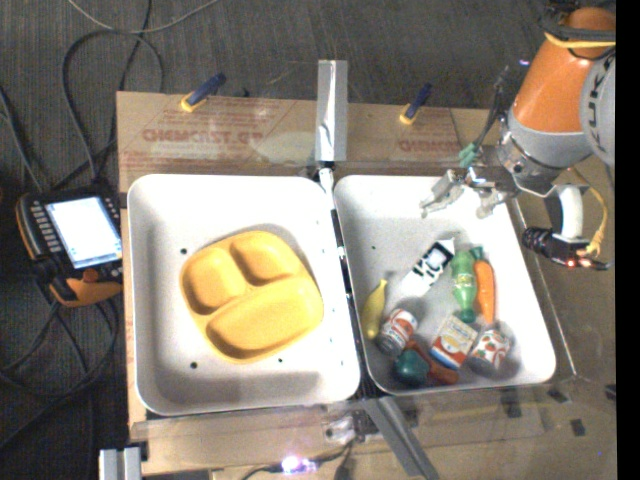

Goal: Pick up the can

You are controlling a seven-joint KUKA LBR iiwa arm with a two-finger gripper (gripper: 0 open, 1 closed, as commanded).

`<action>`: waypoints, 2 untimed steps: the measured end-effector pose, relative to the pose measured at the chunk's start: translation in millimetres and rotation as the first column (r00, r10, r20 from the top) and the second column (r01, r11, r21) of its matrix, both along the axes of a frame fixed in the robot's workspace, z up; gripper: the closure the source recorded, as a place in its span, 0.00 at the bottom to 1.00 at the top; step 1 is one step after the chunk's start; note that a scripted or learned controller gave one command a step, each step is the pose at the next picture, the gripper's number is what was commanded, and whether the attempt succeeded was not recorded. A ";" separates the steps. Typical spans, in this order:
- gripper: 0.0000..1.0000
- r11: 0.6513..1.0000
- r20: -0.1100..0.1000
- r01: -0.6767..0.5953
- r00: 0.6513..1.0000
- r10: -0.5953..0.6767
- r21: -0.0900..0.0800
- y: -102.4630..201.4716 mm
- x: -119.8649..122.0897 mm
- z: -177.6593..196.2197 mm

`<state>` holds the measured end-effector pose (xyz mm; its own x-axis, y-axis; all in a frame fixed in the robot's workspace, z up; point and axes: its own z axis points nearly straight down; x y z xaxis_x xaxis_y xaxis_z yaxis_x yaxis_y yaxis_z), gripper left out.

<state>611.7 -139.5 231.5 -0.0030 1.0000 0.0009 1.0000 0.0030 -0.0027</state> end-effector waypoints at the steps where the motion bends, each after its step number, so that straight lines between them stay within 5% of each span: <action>1: 0.00 0.975 0.000 0.224 0.975 -0.224 0.000 -2.1 -39.4 -137.4; 2: 1.00 0.975 0.002 0.224 0.975 -0.224 0.002 -1.5 -38.4 -126.4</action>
<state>573.4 -141.0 105.1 0.2206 0.9754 0.0027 0.9754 -0.2206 -0.0003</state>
